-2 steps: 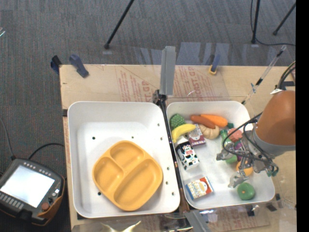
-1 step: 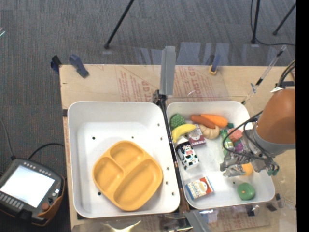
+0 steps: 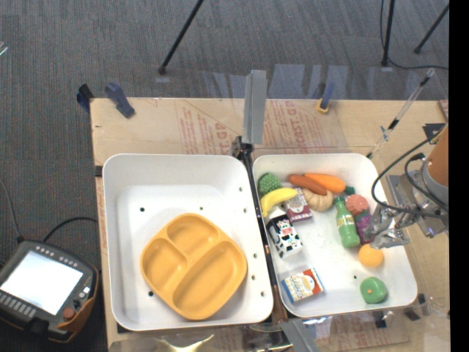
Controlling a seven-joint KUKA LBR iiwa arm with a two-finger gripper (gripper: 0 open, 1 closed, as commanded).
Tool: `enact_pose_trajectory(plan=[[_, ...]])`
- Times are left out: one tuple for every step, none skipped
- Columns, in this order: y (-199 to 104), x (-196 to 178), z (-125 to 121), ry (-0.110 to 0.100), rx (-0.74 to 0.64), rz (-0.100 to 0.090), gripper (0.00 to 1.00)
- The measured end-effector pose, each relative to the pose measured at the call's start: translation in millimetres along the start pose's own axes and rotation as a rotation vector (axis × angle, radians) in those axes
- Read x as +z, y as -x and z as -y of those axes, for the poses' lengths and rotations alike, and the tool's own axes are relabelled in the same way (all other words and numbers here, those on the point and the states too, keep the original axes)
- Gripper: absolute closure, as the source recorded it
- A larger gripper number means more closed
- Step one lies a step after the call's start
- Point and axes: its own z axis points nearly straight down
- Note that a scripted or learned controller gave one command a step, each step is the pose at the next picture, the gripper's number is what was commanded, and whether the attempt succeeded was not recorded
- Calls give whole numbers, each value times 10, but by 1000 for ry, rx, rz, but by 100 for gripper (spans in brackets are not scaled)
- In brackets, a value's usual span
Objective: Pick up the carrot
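The tapered orange plastic carrot (image 3: 325, 182) lies at twelve o'clock in the right shallow white bin (image 3: 399, 284), partly overlapping a reddish sausage-like toy (image 3: 304, 183). The metal two-finger gripper (image 3: 390, 235) hovers at three o'clock; its grip state is indiscernible.

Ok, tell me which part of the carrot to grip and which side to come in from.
Grip the carrot around its thick orange middle, coming straight down from above. It lies flat and lengthwise near the right bin's back wall, so its long sides are the ones to close across. A sausage lies against its left end, so stay toward the right half. The pincer is over by the bin's right edge.
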Motion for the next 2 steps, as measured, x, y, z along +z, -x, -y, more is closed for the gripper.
enact_pose_trajectory(plan=[[66,-817,35,0,78,2,100],[91,-1985,43,-2,186,5,100]])
